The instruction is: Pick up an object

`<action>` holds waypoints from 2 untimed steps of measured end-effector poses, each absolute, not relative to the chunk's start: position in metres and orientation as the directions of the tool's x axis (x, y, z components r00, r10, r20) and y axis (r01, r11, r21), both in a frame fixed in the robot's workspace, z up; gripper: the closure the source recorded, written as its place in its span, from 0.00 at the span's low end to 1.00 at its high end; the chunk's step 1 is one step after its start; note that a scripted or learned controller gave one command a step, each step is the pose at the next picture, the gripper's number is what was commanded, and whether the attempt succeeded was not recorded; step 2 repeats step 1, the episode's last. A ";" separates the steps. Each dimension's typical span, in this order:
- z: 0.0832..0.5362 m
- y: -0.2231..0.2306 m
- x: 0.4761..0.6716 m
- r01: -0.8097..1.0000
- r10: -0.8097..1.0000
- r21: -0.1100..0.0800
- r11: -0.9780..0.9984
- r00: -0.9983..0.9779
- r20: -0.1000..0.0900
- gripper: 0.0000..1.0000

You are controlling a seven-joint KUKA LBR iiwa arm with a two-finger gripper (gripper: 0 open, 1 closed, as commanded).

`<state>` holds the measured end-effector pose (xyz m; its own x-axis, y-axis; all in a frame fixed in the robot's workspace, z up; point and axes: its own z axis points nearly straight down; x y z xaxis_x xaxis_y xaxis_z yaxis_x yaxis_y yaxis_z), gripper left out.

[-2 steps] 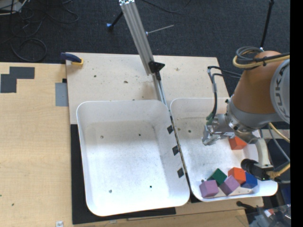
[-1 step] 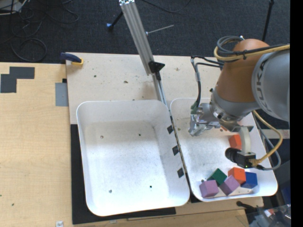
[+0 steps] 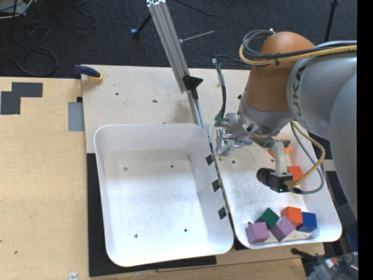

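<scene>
My gripper (image 3: 224, 146) hangs at the far left corner of the right bin (image 3: 245, 179), close to the wall shared by the two bins. Nothing shows beneath it or in it. Several small blocks sit in a cluster at the near end of that bin: two purple blocks (image 3: 257, 232) (image 3: 282, 227), a green block (image 3: 269, 217), an orange block (image 3: 293, 214) and a blue block (image 3: 308, 221). Another orange block (image 3: 295, 172) lies further back on the right, partly behind the arm's cables.
The left bin (image 3: 116, 214) lies alongside. A slanted metal rail (image 3: 172, 42) rises from the bench behind the bins, just left of the gripper. The arm's bulky wrist (image 3: 274, 86) overhangs the far end of the right bin. A black cable fitting (image 3: 271, 178) hangs over the bin's middle.
</scene>
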<state>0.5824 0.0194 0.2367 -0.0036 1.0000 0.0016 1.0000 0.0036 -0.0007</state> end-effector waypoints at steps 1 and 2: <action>0.245 0.067 0.603 1.000 1.000 -0.001 0.004 -0.004 0.002 1.00; 0.245 0.067 0.603 1.000 1.000 -0.001 0.004 -0.004 0.002 1.00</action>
